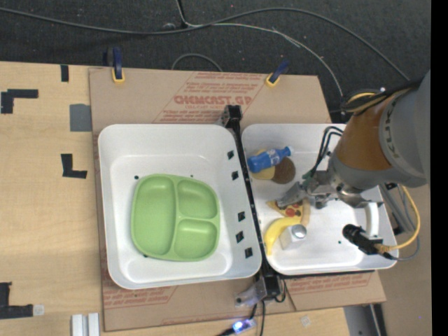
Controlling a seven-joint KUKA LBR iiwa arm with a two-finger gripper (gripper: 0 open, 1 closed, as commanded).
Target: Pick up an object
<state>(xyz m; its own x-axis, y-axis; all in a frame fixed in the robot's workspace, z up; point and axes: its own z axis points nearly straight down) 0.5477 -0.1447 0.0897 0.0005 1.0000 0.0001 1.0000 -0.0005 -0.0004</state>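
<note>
Roughly, by label:
Gripper (pixel 302 203): low in the right bin (pixel 318 133), among the clutter; how far it is open, or whether it grips anything, cannot be told.
Banana (pixel 273 234): just beside it, toward the bin's near left corner; probably light, soft and smooth, best taken across its middle.
Blue bottle (pixel 268 159): lying beside a brown round object (pixel 283 171); likely light, rigid, prone to roll.
Left bin (pixel 112 145): holds a green divided plate (pixel 175 216).
</note>
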